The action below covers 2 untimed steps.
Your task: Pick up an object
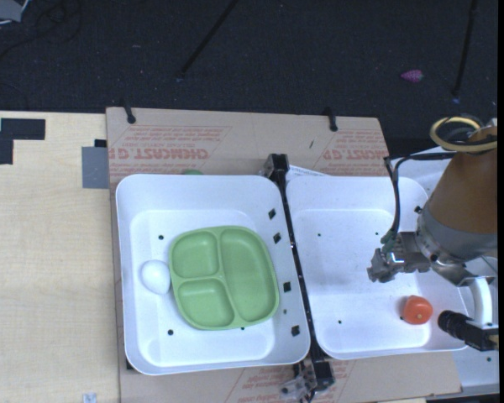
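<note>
In the right bin (344,225), the orange ball (417,310) lies at about 4 o'clock, and the end effector (385,269) hangs just beside it at its 10 o'clock, holding nothing; whether it is apart or together I cannot tell. I judge this the approach step, so the next move calls for shifting over the ball and descending. Farther off, the left bin (143,217) holds a green tray (223,275) and a white egg (155,275), neither in the way.

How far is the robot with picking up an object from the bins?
Nothing looks picked up yet. The hand is low in the right bin, beside but apart from the orange object, which lies on the bin floor. The green tray and white egg lie in the left bin. Grasping and lifting are left.
</note>
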### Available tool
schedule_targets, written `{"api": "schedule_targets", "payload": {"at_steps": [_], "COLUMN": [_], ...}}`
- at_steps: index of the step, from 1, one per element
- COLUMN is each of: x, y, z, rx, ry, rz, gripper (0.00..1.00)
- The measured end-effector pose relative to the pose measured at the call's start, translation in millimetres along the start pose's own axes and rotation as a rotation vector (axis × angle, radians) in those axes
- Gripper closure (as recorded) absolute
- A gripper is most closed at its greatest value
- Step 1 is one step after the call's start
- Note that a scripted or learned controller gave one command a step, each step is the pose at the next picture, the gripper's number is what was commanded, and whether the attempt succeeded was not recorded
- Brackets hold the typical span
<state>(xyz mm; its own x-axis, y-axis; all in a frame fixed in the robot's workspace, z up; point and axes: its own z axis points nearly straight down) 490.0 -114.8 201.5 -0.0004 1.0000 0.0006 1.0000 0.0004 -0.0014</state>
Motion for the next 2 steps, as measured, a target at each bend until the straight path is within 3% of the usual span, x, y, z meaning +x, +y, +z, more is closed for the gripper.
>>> {"api": "schedule_targets", "payload": {"at_steps": [2], "x": [108], "y": [-7], "z": [-10], "rx": [0.001], "ry": [0.002], "rz": [-0.004], "gripper": [1.0]}}
